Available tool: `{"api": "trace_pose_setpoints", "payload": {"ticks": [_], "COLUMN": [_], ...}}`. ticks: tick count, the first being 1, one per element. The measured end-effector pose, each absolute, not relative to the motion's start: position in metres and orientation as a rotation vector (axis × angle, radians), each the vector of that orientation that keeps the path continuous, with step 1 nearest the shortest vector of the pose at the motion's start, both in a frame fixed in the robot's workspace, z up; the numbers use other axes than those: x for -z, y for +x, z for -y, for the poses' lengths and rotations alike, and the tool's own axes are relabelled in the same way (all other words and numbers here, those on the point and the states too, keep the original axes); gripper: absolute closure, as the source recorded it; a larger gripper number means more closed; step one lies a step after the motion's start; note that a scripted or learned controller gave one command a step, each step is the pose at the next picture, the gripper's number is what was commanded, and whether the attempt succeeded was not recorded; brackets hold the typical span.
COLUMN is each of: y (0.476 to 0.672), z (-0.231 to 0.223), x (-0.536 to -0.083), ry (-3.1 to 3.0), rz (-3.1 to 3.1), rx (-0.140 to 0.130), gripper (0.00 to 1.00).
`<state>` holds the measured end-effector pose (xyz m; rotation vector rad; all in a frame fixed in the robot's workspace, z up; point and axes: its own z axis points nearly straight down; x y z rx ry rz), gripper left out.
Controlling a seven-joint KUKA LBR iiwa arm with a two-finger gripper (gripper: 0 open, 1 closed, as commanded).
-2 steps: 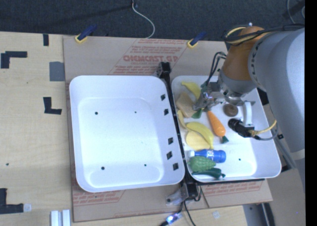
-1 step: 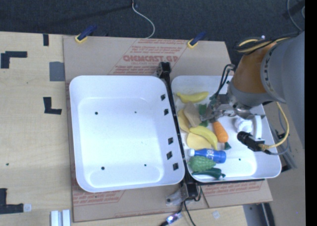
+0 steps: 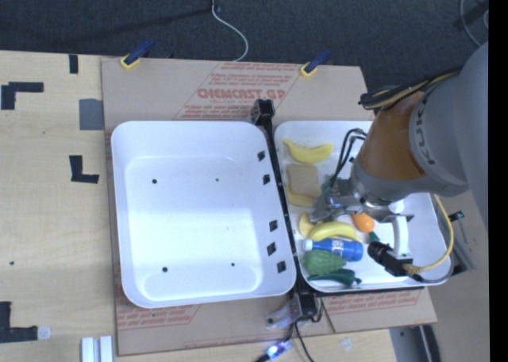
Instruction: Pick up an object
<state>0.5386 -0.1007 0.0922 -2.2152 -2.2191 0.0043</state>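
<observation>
Overhead, the arm (image 3: pixel 413 142) is reaching into the right bin (image 3: pixel 441 229), its hand (image 3: pixel 340 203) hanging just above a banana (image 3: pixel 333 231); whether it is spread or pinching, I cannot tell. Beside that banana, a bottle (image 3: pixel 335 249) is lying near a smaller orange piece (image 3: pixel 363 223).

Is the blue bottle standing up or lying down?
Lying down. The blue bottle rests on its side in the right bin, between a banana and a green toy.
</observation>
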Motion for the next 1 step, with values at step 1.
{"api": "trace_pose_setpoints", "payload": {"ticks": [1], "y": [0.5404], "z": [0.1019], "x": [-0.1011], "ry": [-2.216], "rz": [2.221], "rx": [-0.003], "gripper": [1.0]}}
